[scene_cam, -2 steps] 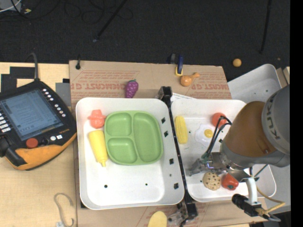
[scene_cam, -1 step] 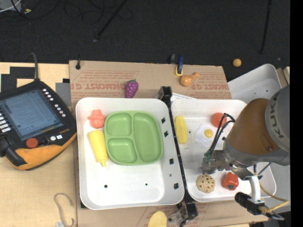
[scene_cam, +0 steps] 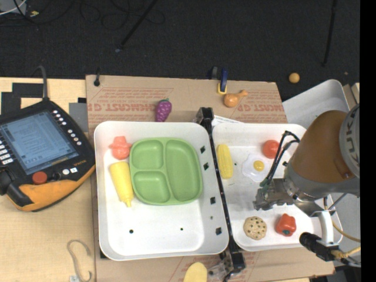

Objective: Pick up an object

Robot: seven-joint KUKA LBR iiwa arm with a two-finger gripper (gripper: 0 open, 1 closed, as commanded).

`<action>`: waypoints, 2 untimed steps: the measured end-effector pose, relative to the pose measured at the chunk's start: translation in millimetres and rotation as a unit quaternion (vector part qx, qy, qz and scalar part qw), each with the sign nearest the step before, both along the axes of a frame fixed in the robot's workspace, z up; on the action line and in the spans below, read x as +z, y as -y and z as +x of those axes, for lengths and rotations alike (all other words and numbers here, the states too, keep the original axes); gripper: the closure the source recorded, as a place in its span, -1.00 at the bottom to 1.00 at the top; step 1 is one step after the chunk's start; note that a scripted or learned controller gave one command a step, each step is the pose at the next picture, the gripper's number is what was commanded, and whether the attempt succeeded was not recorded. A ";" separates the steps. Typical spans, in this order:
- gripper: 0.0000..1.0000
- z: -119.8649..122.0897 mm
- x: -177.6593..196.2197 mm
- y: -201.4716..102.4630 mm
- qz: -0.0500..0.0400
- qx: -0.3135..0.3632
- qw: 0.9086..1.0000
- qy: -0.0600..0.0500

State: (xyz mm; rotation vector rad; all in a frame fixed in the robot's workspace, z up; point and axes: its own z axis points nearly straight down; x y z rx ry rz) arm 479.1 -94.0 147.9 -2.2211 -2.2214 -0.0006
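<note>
My gripper (scene_cam: pixel 265 200) hangs low over the middle of the right bin (scene_cam: pixel 235 184), at the end of the grey arm with its orange band (scene_cam: pixel 320 148). A round cookie (scene_cam: pixel 255 228) lies just below the gripper. A red pepper (scene_cam: pixel 286 224) sits to the cookie's right. Above the gripper lies a fried egg (scene_cam: pixel 257 167), and a red tomato (scene_cam: pixel 270 148) sits further back. A yellow corn cob (scene_cam: pixel 224 160) rests along the bin's left wall. Nothing shows in the gripper's grasp.
The left bin (scene_cam: pixel 158 234) holds a green divided plate (scene_cam: pixel 164 171), a yellow bottle (scene_cam: pixel 121 183) and a pinkish-red fruit (scene_cam: pixel 119 147). Purple grapes (scene_cam: pixel 163 109), an orange pear (scene_cam: pixel 234 98) and a yellow lemon (scene_cam: pixel 195 272) lie outside the bins. A control pendant (scene_cam: pixel 38 151) sits far left.
</note>
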 end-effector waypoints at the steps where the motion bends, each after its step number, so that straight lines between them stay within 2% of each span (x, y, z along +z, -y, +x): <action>1: 1.00 9.1 50.0 -5.7 0.000 0.000 1.000 0.001; 2: 1.00 9.7 81.0 -5.0 0.000 0.000 1.000 0.000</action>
